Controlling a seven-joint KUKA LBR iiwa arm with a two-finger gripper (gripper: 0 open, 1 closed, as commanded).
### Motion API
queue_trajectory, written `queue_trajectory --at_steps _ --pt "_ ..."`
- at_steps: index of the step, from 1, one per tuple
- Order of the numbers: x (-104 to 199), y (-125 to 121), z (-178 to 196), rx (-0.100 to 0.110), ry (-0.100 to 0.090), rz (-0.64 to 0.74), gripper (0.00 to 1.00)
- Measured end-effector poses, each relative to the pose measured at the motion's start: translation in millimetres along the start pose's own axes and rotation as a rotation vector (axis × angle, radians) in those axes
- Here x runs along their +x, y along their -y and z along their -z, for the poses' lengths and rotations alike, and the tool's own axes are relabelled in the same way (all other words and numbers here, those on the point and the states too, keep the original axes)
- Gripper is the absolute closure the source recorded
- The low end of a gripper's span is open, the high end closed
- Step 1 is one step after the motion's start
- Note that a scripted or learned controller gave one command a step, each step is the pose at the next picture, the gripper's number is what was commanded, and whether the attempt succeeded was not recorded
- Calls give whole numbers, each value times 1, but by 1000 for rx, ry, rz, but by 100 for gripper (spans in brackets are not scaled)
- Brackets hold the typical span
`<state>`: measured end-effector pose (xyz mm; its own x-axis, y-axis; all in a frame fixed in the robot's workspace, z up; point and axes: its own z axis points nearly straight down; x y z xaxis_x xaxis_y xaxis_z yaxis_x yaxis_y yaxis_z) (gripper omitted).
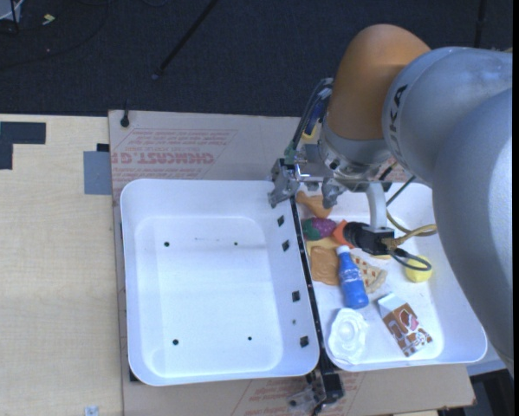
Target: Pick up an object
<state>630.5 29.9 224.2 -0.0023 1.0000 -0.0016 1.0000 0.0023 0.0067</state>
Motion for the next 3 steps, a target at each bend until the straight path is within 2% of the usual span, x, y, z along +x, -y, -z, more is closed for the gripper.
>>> queue_trajectory --at_steps 1,2,3 --pt "61 64 -39 17 -2 -1 0" --pt "38 79 -31 13 -1 -4 0" --pt "127 130 -53 17 -4 5 0"
